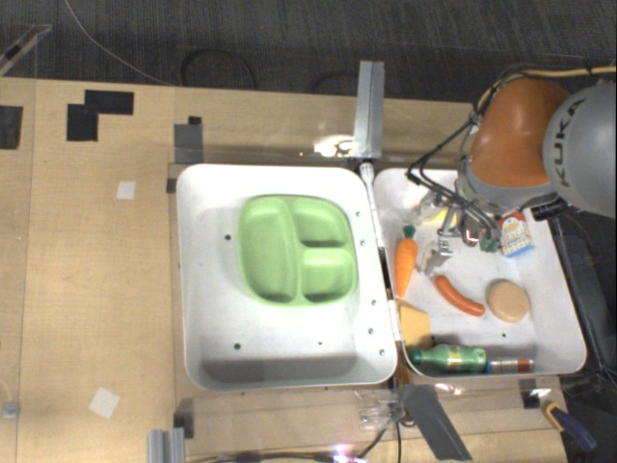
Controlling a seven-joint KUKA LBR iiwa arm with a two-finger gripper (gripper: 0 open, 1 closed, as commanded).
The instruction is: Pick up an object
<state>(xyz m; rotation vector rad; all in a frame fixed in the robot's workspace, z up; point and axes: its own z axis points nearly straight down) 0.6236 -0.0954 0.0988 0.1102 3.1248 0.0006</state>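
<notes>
Beside green sectioned plastic plate: orange carrot, red sausage, green bottle; jaws' spread indiscernible, labels unreadable.

Grey arm; orange band; black cables

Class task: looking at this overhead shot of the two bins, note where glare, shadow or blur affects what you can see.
Camera view: bright glare on the bench edge behind the bins; soft shadow along the left bin's near wall; the green tray is evenly lit; the gripper and small items near it are slightly blurred.
</notes>
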